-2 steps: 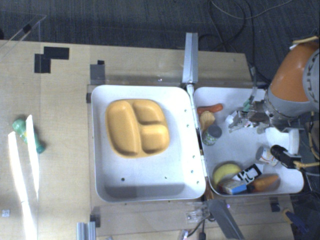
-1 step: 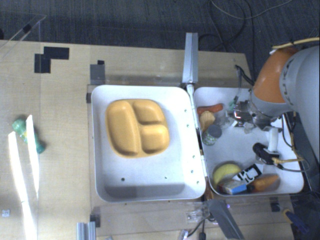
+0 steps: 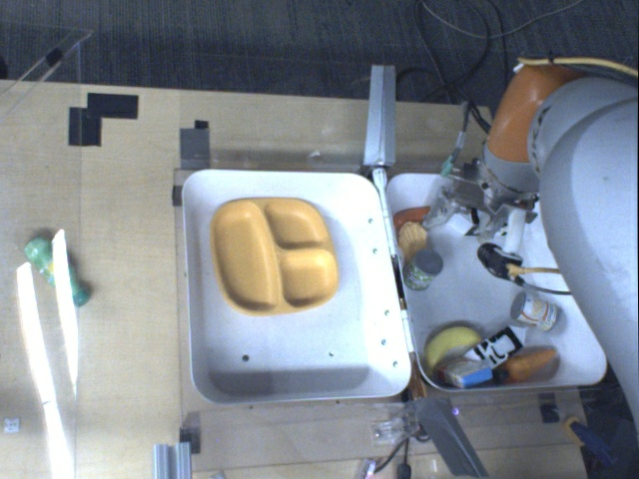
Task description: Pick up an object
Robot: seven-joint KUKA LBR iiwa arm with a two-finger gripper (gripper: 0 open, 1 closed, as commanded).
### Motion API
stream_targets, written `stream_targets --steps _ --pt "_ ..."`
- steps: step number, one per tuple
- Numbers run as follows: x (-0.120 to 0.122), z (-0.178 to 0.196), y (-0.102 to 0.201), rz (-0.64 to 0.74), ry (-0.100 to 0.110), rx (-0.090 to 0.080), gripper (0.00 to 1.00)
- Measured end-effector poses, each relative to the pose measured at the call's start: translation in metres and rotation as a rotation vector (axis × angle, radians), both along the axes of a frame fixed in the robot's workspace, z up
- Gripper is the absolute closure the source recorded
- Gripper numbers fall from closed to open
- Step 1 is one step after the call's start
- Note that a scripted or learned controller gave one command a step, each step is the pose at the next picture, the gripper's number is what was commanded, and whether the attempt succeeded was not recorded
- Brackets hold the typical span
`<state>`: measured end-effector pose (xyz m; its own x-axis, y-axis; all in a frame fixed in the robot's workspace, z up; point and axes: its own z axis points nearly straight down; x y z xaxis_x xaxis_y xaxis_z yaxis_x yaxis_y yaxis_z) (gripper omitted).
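Tray (image 3: 274, 253), yellow, sits alone in left bin (image 3: 200, 367); right bin (image 3: 589, 367) holds small clutter, nearest a grey-capped bottle (image 3: 423, 267) just down-left of the hand (image 3: 469, 208), whose grip state I cannot tell.

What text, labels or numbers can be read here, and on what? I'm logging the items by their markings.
None reads clearly.
Black-and-white box in the right bin: bold marks, too blurred to read.
Small jar: label too small to read.
White tag on the bench: too small to read.
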<state>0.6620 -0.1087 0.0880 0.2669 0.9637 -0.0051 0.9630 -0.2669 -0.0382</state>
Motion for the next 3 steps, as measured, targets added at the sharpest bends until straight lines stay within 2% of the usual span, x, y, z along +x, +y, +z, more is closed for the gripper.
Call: stream_targets --steps 1,2,3 --pt "0.005 0.040 -0.042 0.088 -0.024 0.007 0.00" --pt "-0.003 0.000 -0.023 0.208 0.009 0.006 0.00" --pt "0.000 -0.003 -0.037 0.177 0.013 0.037 0.00"
